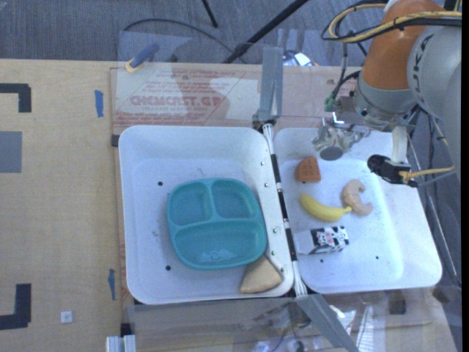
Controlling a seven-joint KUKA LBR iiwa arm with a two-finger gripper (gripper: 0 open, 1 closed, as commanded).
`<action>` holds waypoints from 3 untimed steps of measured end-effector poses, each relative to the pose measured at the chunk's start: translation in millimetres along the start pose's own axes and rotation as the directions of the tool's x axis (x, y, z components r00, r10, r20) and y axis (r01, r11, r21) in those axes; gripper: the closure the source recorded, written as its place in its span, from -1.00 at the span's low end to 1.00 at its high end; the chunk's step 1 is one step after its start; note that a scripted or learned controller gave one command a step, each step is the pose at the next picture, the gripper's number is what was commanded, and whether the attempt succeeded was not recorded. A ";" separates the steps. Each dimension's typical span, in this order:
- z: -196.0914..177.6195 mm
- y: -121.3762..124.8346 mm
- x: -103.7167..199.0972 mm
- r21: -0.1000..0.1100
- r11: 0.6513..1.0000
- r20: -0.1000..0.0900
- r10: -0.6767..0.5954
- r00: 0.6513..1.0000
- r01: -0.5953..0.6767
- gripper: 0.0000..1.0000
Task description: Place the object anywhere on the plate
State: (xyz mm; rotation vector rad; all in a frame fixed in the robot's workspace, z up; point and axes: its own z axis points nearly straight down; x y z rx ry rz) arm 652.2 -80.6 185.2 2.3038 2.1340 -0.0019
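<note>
my claw (333,141) hangs over the far edge of the right bin (410,259), and from this slant i cannot tell whether it is wide or narrow; nothing shows between it. just below and a touch to the left of it sits an orange-brown wedge (308,170), the nearest piece. further below lies a banana (325,209), with a pale curled pastry piece (357,196) just beside its right end, and lower still a small black-and-white carton (329,238). the task does not say which one is meant; i judge the wedge the likeliest, being closest under me. the teal plate (216,224) lies well off to my lower left in the left bin (139,152), past the wall between the bins, with a tan wedge (261,277) touching its near corner.

the orange-brown wedge looks like light toy food, probably stiff and a little slick. i would take it across its narrower flat sides, low on the body, so it does not squirt out when squeezed. the banana's curve would roll more easily
</note>
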 end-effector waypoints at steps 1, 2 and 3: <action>0.6 -85.1 61.0 0.001 0.989 -0.003 -0.145 0.989 0.145 1.00; 0.6 -80.0 136.2 -0.001 0.989 -0.002 -0.145 0.989 0.145 1.00; 0.4 -79.9 135.7 -0.002 0.990 -0.002 -0.144 0.990 0.144 -1.00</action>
